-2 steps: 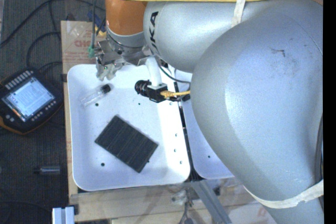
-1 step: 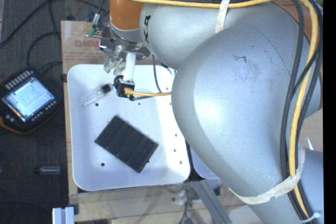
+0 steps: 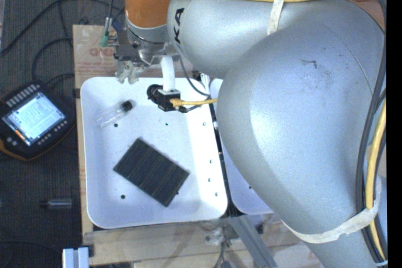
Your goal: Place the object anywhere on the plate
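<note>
I note the clear plastic tube [image 3: 115, 112] lying off the dark ribbed rectangular plate [image 3: 151, 171]; pincer [image 3: 127, 74] state indeterminable, placement outstanding.

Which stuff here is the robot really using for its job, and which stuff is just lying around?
For the job:
- dark ridged plate lying in the left bin
- small clear tube with a black cap, probably the object to place
- gripper, above the bin's far edge

Just lying about:
- handheld control pad on the floor
- cables on the floor
- right bin, mostly hidden by the arm
</note>
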{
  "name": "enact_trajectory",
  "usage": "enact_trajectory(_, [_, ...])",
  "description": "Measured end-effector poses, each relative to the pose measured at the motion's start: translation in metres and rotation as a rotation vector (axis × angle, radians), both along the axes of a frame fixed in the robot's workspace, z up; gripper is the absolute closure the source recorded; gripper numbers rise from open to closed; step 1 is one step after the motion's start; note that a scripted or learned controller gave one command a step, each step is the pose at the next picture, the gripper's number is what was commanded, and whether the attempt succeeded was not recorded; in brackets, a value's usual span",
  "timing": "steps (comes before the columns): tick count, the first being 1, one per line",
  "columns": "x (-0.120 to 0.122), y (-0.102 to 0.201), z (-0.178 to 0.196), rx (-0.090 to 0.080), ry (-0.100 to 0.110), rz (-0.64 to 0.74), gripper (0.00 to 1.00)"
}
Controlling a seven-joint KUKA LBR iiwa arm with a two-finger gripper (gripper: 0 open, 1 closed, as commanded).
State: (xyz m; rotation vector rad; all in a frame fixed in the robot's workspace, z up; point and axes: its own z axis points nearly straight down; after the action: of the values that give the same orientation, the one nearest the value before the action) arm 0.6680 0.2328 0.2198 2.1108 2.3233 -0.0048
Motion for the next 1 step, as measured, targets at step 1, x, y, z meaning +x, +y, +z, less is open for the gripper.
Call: enact_trajectory(1, [-0.0001, -0.0038, -0.0323, 0.001, 0.002, 0.254, 1.0])
